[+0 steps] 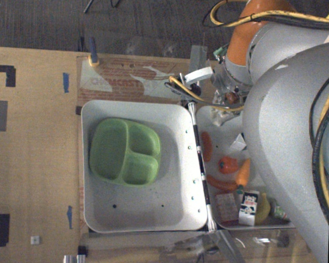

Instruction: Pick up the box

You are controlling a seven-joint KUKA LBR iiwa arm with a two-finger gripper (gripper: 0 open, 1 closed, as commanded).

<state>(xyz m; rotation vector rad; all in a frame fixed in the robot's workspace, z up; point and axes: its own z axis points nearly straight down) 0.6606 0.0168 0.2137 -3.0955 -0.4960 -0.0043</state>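
Note:
The box (249,207) is a small white carton with a dark end and a cartoon face. It lies near the front edge of the right bin (214,118), beside a yellow banana (263,209). My gripper (229,99) hangs over the far end of that bin, well away from the box and up the image from it. The grey arm (288,106) covers the bin's right part.
The right bin also holds a carrot-like stick (206,146), a red tomato (227,165), an orange piece (244,172), a red pepper (222,184) and a brownish packet (226,203). In the left bin (172,210) lies a green divided plate (125,151). Yellow cables (183,90) run near the wrist.

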